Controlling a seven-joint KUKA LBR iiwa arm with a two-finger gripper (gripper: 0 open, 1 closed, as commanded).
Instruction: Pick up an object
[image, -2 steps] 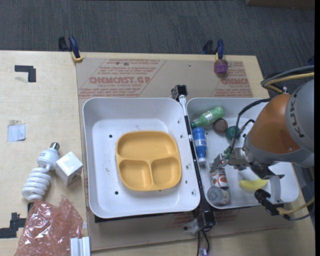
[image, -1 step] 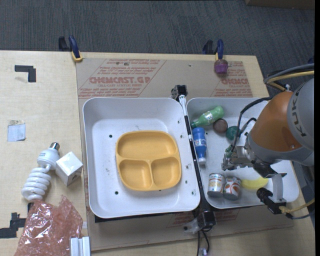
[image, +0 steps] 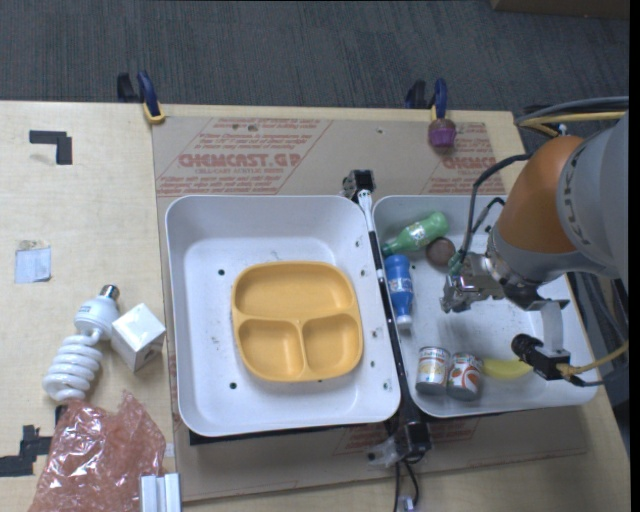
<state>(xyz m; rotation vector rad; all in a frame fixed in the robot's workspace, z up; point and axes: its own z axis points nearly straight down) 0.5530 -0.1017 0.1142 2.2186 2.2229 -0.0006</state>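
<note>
A blue bottle lies lengthwise against the left wall of the right bin, its white cap pointing toward the camera, one of several candidates for the pick. Above it a green bottle rests at a slant beside a small brown round object; along the near wall two small cans sit touching each other, with a yellow banana-like piece just to their right. The pincer hangs over the bare middle of this bin, between the blue bottle and the arm's wrist, and nothing is visible between its fingers; whether they are spread or closed cannot be told from this angle.

A clean pick probably means choosing the blue bottle, closest to the pincer, and closing across its narrow width rather than along its length. The bin wall tight against its far side leaves little room for a finger there, so a slip or a nudge into the corner looks like the main risk; the green bottle, with more open space around it, may be the easier target.

In the left bin sits a yellow divided tray. On the tabletop to the left lie a spiral light bulb, a white cube and crumpled pink plastic wrap.
</note>
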